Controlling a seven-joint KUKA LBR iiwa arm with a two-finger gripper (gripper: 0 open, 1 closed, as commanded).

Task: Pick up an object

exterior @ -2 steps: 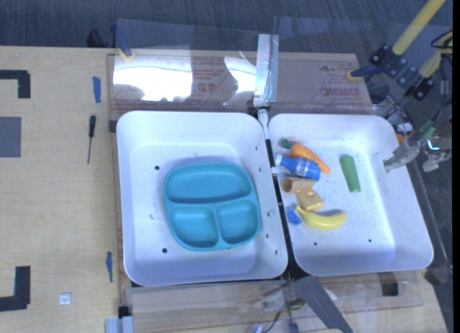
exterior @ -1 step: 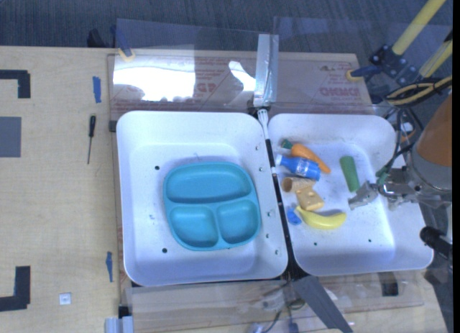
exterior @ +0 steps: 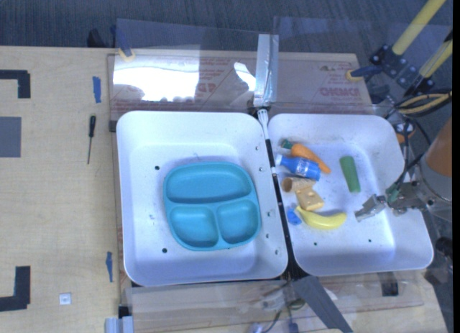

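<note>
Several small toys lie in the right bin [exterior: 374,249]: a yellow banana [exterior: 322,218], a green cylinder [exterior: 349,173], a blue bottle [exterior: 300,167], an orange carrot [exterior: 307,153], a tan piece [exterior: 308,196] and a small blue bit [exterior: 294,216]. My gripper [exterior: 374,206] hovers low at the bin's right side, right of the banana and below the green cylinder. Its fingers stand apart with nothing between them.
The left bin [exterior: 136,202] holds a teal divided plate [exterior: 211,205]. A clear screen [exterior: 215,73] stands behind both bins. A screwdriver [exterior: 90,136] lies on the bench at the left. Cables and a yellow rod [exterior: 424,15] sit at the upper right.
</note>
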